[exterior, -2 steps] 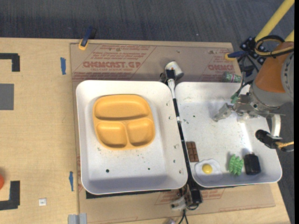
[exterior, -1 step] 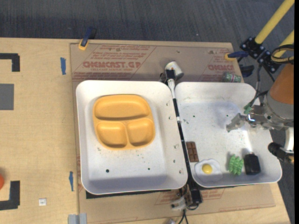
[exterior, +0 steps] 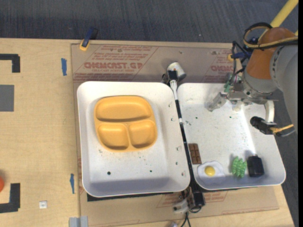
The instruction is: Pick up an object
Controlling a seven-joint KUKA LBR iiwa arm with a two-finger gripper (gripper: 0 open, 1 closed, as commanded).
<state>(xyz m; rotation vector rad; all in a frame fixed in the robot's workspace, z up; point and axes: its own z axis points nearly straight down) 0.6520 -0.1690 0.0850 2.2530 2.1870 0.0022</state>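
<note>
Nothing picked yet: gripper [exterior: 222,100] at right bin's [exterior: 215,129] 12 o'clock, finger state unclear; fried egg [exterior: 209,170], broccoli [exterior: 238,167] untouched at 6.

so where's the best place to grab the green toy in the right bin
Probably across the narrow middle of the green toy, coming straight down. It lies flat near the near wall of the right bin, with the fried egg toy on one side and a black object close on the other, so a side approach looks crowded.
</note>
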